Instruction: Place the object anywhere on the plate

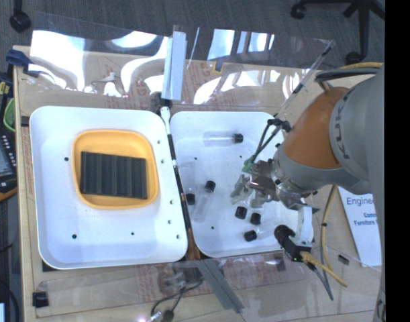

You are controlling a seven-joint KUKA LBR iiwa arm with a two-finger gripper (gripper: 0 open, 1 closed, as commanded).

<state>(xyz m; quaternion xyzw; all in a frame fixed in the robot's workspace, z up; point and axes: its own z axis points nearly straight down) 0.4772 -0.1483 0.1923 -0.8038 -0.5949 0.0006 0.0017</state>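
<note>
A yellow plate (114,170) with a dark ridged insert lies in the left bin (50,233). In the right bin (218,243) lie a clear vial with a black cap (222,138) and several small black pieces, among them one at the bin's left side (209,187) and three close together near the front (241,212) (255,217) (249,235). My gripper (245,192) hangs low over the right bin, just above and behind that front cluster. The wrist hides what is directly beneath it.
A raised divider (176,180) separates the two bins, with a small black piece (190,198) beside it. Clear panels stand behind the bins. The arm's orange band (312,133) and grey body cover the right bin's right side. Cables trail at the front right.
</note>
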